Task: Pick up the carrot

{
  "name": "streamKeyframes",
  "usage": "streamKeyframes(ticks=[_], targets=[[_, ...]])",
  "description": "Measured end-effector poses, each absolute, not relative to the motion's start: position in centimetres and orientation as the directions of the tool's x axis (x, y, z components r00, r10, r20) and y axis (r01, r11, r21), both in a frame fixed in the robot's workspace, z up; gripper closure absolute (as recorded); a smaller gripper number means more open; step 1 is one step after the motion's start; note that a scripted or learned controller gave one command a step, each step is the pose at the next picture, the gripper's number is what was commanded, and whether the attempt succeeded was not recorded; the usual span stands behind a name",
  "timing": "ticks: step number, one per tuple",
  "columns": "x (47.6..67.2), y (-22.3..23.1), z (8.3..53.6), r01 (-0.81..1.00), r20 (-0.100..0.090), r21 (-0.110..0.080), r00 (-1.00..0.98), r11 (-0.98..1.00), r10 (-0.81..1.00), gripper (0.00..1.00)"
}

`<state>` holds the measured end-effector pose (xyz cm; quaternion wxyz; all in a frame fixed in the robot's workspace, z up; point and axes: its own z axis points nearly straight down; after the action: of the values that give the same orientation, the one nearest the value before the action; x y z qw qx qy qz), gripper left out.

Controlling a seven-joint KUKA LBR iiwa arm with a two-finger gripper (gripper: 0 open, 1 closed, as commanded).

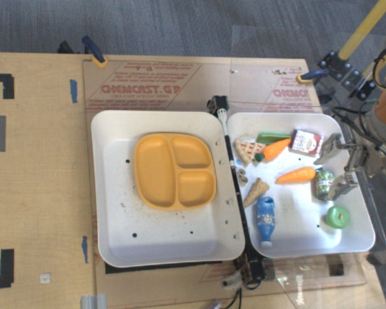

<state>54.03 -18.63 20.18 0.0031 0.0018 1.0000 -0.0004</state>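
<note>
Carrot: two orange carrot-like pieces in the right bin. One carrot lies flat near mid-bin, tip pointing left; the other carrot with green top sits higher up, touching the waffle piece.
Gripper: gripper at the right bin's right side, metal fingers showing, low over the bin floor. Fingers look spread, nothing between them, though glare and clutter there make this a weak read.
Neighbours: green can just beside the lower carrot's blunt end and right by the fingers; red-and-white packet above; blue bottle and cone to the lower left; green round piece near the bin's lower right.
Left bin: holds the yellow divided plate; not involved.
Risk, wrong target: can sits between fingers and carrot, so a close here likely catches the can instead.
Risk, knock: a sideways approach could push the carrot left toward the cone.
Risk, slip: tapered, smooth body; a grip near the tip may squeeze it out.
Risk, ambiguity: two carrots; going for the upper one means crowding the waffle piece and packet.
</note>
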Motion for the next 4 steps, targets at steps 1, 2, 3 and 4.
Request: streamKeyframes(ticks=[1,2,3,4], targets=[[57.7,-15.7,14.6,0.128,0.000,0.003,-0.992,0.992,0.128,0.00],[63.5,-14.1,9.5,0.237,-0.006,0.000,-0.972,0.972,0.237,0.00],[58.1,-15.1,9.0,0.122,-0.010,0.000,-0.992,0.993,0.122,0.00],[58.6,-15.0,10.4,0.120,-0.027,-0.001,-0.992,0.993,0.120,1.00]])
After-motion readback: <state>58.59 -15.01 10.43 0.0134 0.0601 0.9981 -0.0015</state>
